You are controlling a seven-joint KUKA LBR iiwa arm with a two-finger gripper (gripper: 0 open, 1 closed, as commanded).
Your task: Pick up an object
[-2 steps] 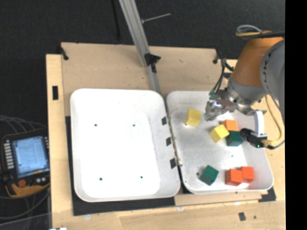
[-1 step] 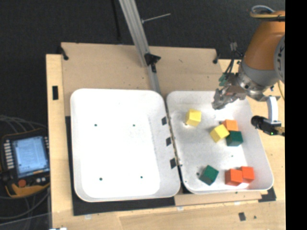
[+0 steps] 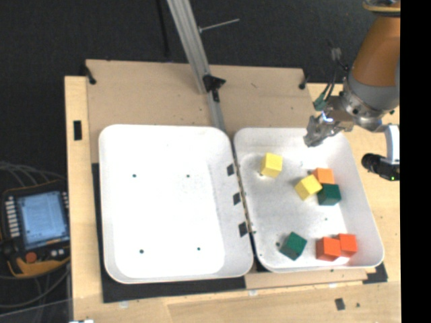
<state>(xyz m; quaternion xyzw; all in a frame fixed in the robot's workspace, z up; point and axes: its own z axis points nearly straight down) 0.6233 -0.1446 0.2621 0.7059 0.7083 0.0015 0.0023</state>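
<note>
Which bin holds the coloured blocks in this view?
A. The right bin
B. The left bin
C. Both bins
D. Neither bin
A: every block, such as the yellow block and the green block, lies in the right bin, below the gripper.

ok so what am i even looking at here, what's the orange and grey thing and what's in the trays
One camera looks down at a slant on a workbench. The orange and grey thing is a robot arm reaching in from the right; its grasping tool hangs over the far edge of the right bin, with nothing visibly held. That bin contains small blocks: two yellow, two green and three orange. Beside it sits the left bin. A handheld controller lies at far left.
</note>
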